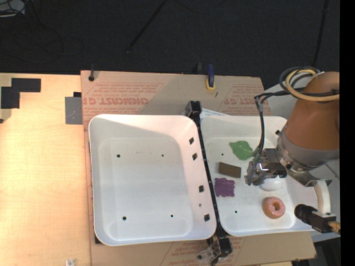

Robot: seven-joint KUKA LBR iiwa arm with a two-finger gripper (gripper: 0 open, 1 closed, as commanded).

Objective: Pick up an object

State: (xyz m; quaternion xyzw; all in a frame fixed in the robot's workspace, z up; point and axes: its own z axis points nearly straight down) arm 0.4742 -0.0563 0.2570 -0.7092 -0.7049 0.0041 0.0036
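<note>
Gripper [259, 173] low in the right bin [244, 134], jaw state impossible to tell.
A white object [270, 185] lies just beside it; the brown block [229, 170] sits on the gripper's other side.

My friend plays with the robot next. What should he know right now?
Gripper: low in the right bin; fingers can't be judged, nothing seen held.
Things, all in the right bin: green piece, brown block, purple piece, pink ring, a white object beside the gripper.
Done: nothing lifted.
Left: grab one and raise it.
</note>
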